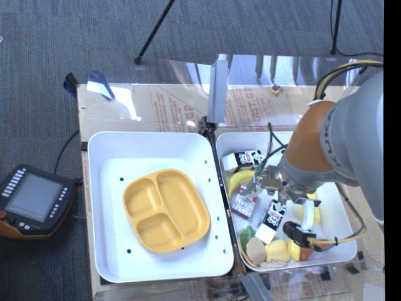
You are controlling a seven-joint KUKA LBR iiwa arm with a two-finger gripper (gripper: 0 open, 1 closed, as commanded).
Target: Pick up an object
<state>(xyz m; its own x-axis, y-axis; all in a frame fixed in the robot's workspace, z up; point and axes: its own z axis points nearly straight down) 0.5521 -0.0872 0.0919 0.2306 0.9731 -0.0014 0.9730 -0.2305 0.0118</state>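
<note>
My gripper [270, 182] reaches down into the right bin [346, 227], below the grey arm and its orange band. It hangs over a cluster of small items: a yellow banana-shaped toy [240, 180], a red-and-pink packet [243, 204] and a black-and-white box [274, 217]. A second black-and-white box [249, 158] lies at the bin's far left. Along the near edge are a green piece [247, 236], a beige round piece [255, 249] and a yellow lump [277, 251]. The wrist hides what is directly beneath the gripper.
The left bin [106, 168] holds a yellow divided plate [166, 210]. A grey upright post [217, 93] stands behind the seam between the bins. A teach pendant [31, 199] lies on the floor at the left. Cables loop near the arm at the right.
</note>
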